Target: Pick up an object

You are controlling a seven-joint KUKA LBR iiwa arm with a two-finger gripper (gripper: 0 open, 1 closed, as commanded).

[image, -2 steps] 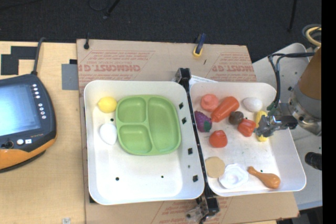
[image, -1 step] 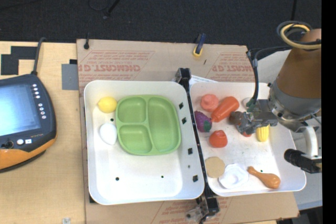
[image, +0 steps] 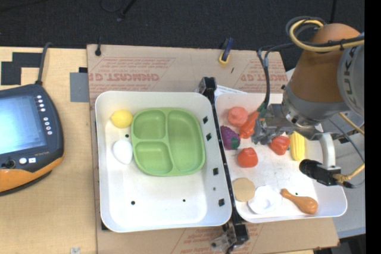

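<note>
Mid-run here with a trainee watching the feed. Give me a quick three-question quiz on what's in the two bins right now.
1. True or false: the green divided tray lies in the left bin.
2. Which lies at the far left corner of the left bin, beside the tray? A) yellow ball B) corn cob C) purple toy
3. Fill in: the gripper is above the ____ bin.

Key
1. True.
2. A. The corn cob and purple toy lie in the right bin.
3. Right, among the red and orange toy foods.
</note>
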